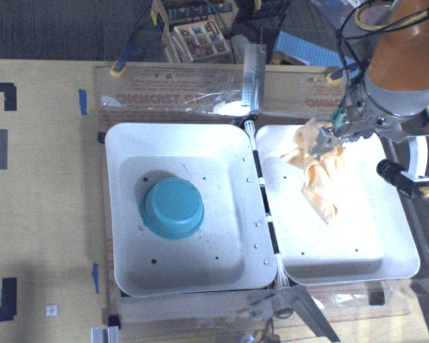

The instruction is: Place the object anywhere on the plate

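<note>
A crumpled tan cloth (318, 177) is seen draped in the right bin (357, 263), its upper end apparently pinched at the gripper (327, 138), though how the jaws stand cannot be told. The step in hand is judged the pickup; next, the cloth must be lifted clear and carried left to the blue plate (173, 207) in the left bin (129, 156).

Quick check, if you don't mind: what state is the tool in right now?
Tool: shut on the tan cloth, pinching its upper edge over the right bin, with the rest of the cloth draped below.
</note>
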Action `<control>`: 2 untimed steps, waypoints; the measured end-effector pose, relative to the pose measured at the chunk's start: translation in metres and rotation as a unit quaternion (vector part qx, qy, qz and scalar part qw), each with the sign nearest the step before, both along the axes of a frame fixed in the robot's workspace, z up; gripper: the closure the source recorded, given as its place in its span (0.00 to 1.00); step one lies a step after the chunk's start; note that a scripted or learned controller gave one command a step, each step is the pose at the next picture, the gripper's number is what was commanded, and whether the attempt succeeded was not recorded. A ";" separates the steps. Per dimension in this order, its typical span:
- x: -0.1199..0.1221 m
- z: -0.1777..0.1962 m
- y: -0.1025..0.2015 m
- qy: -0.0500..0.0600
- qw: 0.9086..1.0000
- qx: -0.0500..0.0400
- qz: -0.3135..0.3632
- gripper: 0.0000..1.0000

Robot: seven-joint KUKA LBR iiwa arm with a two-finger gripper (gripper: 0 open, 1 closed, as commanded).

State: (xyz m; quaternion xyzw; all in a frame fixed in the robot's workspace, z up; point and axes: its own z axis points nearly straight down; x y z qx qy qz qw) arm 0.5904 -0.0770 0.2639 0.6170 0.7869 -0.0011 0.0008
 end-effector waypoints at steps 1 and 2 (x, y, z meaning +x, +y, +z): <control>0.001 -0.040 0.003 0.001 1.000 0.001 0.002 1.00; 0.016 -0.033 0.058 -0.002 0.980 0.001 0.200 1.00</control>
